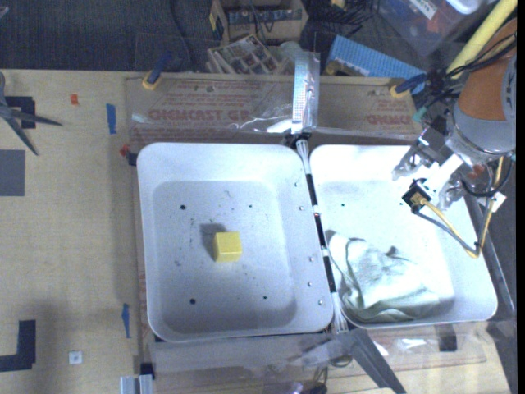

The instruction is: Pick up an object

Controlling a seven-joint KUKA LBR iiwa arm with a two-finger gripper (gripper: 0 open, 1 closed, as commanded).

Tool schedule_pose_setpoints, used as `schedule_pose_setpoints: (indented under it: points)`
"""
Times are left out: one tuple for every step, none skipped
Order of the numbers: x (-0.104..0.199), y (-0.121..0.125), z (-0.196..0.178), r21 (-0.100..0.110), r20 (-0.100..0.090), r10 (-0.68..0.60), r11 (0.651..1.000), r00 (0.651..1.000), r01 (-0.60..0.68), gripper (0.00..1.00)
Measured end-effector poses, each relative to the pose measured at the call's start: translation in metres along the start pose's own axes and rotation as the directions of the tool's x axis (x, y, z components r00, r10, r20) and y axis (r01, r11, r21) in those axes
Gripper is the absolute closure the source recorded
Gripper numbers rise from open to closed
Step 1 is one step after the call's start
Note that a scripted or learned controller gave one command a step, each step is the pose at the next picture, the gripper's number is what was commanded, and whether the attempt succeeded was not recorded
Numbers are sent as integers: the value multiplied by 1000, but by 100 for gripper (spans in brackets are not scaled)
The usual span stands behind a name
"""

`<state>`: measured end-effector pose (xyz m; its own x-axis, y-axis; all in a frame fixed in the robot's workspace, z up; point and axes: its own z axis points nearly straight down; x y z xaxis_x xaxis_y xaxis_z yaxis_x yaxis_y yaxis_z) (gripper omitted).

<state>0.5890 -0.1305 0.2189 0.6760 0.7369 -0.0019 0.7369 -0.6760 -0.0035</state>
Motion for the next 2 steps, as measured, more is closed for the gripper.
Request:
schedule_pose_setpoints:
  points:
    - [-55,28,131,-8,-2,-350,937,937,350,0]
    - [-55,29,120,-12,-3,-347,938,938,347,100]
